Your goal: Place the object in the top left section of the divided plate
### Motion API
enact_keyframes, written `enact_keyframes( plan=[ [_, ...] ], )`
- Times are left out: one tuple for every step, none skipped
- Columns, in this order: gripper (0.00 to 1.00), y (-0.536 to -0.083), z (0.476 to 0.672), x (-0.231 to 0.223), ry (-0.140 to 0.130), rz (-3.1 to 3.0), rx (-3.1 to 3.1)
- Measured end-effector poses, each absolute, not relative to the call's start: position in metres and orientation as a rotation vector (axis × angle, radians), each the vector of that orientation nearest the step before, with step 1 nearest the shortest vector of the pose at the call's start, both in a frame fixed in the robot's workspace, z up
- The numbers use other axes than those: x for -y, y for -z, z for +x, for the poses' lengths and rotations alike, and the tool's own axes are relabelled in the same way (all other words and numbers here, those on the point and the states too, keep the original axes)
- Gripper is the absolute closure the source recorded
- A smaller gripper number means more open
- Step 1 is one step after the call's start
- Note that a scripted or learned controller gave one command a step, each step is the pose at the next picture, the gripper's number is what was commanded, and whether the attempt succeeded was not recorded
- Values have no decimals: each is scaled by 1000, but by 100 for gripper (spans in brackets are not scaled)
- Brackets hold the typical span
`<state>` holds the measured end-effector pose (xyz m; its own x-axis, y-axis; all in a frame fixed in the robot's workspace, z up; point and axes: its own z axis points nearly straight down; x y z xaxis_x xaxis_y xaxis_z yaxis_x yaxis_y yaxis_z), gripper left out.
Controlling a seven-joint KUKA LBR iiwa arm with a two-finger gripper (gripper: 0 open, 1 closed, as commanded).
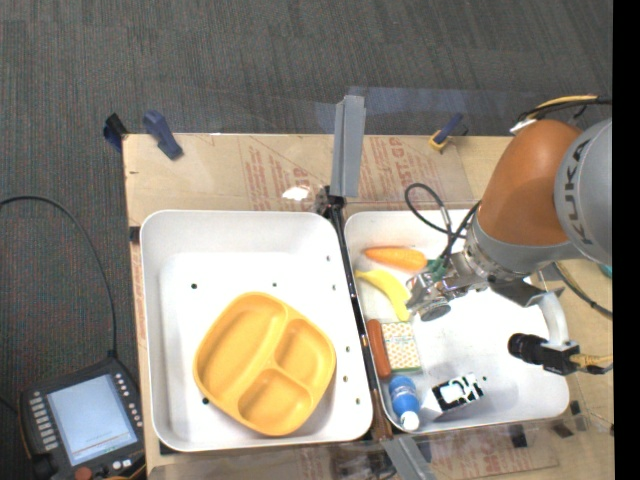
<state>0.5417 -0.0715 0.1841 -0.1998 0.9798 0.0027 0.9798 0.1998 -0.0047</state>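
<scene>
Dark carpet surrounds the cardboard-topped surface [230,168] with two white bins. Left bin [165,238]: yellow divided plate [265,363], all sections bare, nothing placed yet. Right bin [555,393]: carrot [396,258] at far left, banana [385,290] just near of it, sausage-like stick [378,346], patterned box [402,348], blue bottle [404,400], black-and-white item [458,392]. Pincer [428,293] hangs low just right of the banana; whether it is wide, narrow or holding anything, cannot tell. Judgement: pick stage at best; carry and placement in the plate's top left section remain.
</scene>
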Motion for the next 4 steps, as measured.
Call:
enact_keyframes(
  plan=[
    [100, -183, 534, 9, -7, -1861, 2523],
    [100, -184, 546, -68, -6, -1500, 2755],
    [0, -184, 546, -68, -5, -1501, 2754],
    [100, -189, 547, -67, -11, -1501, 2748]
  ],
)
